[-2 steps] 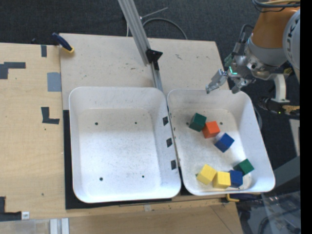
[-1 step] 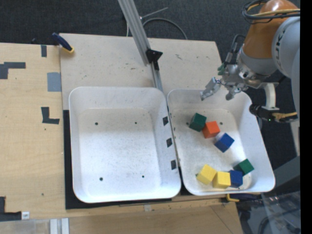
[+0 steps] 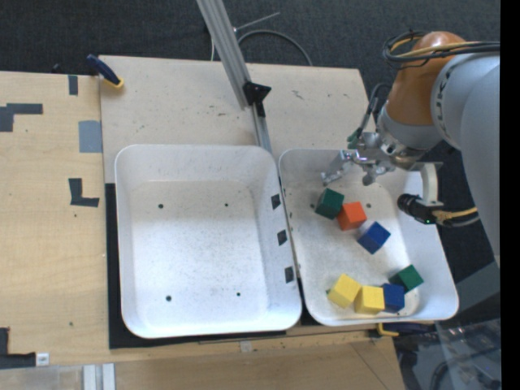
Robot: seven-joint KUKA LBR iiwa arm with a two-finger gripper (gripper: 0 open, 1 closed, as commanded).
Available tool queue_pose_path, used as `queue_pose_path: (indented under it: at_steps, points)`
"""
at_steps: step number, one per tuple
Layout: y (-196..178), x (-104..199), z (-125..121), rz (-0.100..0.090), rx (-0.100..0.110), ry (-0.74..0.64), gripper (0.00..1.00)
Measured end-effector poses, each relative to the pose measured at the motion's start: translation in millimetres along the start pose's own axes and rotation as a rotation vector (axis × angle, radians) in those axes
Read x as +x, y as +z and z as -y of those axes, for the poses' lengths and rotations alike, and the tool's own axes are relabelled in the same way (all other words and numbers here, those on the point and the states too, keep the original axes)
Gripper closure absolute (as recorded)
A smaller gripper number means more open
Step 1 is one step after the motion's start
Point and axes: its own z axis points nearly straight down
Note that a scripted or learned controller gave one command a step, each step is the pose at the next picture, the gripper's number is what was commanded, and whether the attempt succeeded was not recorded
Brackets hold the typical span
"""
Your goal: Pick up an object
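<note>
Cubes [image 3: 352, 215] lie tilted, no long axis; gripper [image 3: 351, 170] above.

One fixed camera looks down aslant on both bins [image 3: 122, 165].

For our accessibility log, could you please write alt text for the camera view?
A grey arm's gripper hovers over the right bin near its far edge, just above a dark green cube that touches an orange cube. Blue, yellow and green cubes lie nearer the front; the left bin sits alongside.
</note>
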Motion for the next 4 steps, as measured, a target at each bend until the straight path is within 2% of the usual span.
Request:
queue_pose_path:
  at_steps: [1, 2, 4]
  points:
    - [54, 1, 2, 0.0, 0.0, 0.0, 0.0]
    - [41, 2, 0, 0.0, -0.006, -0.002, 1.0]
    - [-86, 4, -11, 0.001, -0.014, -0.001, 1.0]
